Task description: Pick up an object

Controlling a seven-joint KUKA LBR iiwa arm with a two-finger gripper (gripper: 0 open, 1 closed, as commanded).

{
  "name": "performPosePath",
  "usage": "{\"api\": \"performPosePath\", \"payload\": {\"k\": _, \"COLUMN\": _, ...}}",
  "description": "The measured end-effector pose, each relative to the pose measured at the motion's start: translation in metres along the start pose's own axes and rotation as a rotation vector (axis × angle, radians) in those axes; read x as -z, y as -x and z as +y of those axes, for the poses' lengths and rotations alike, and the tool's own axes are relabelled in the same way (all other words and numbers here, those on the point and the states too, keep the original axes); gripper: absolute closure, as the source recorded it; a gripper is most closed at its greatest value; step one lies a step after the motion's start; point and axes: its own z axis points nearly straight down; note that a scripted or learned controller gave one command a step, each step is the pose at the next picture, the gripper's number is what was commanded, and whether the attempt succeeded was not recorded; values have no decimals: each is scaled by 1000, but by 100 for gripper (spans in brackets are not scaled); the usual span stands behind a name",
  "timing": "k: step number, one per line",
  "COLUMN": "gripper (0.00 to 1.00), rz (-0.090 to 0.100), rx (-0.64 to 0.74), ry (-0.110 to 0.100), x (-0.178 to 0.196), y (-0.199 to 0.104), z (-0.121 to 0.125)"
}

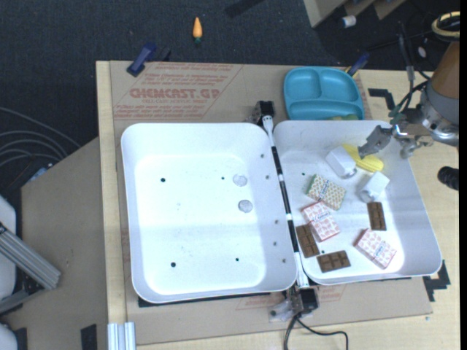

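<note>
Here, in the camera view, we log the tool hovering over the right bin's far corner, beside a yellow block; whether it is spread or pinched, we cannot tell. The block looks light, rigid and smooth, so we would grip it across its short sides.

End effector above yellow object

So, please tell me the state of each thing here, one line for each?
Gripper: over the right bin's far side, holding nothing visible.
Yellow object: lying in the right bin, beside the gripper.
Chocolate bars: lying flat, loose.
Left bin: holds two small round discs.
Blue tray: upright behind the bins.
</note>
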Motion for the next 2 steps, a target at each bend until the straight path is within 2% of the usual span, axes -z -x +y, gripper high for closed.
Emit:
{"api": "performPosePath", "payload": {"k": 1, "gripper": 0, "rz": 1, "rx": 3, "ry": 14, "x": -95, "y": 27, "z": 45}}
{"api": "performPosePath", "payload": {"k": 2, "gripper": 0, "rz": 14, "rx": 4, "ry": -3, "x": -109, "y": 25, "z": 61}}
